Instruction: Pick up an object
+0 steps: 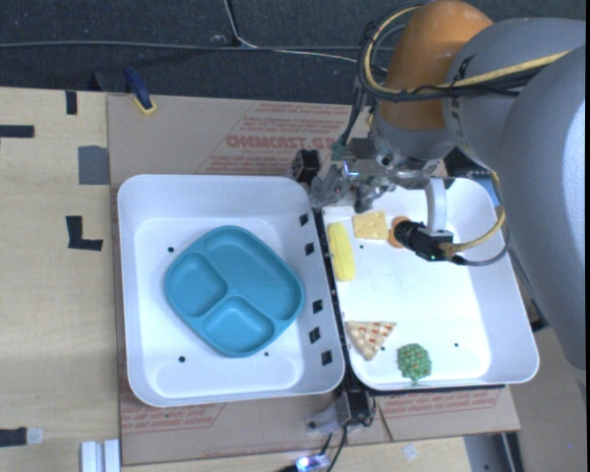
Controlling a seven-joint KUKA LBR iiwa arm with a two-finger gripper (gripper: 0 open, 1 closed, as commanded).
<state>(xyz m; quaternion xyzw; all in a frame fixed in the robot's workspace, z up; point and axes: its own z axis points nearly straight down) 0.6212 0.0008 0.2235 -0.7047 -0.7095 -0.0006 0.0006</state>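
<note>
In the right bin [472,293], far end: hand [359,193] low over the rim, its state cannot be told | corn cob [341,251] along the left wall, yellow block [371,226] just beside it, both near the hand | pizza slice [371,337] and broccoli [413,360] at the near end | left bin [138,264]: blue divided tray [234,290].
</note>
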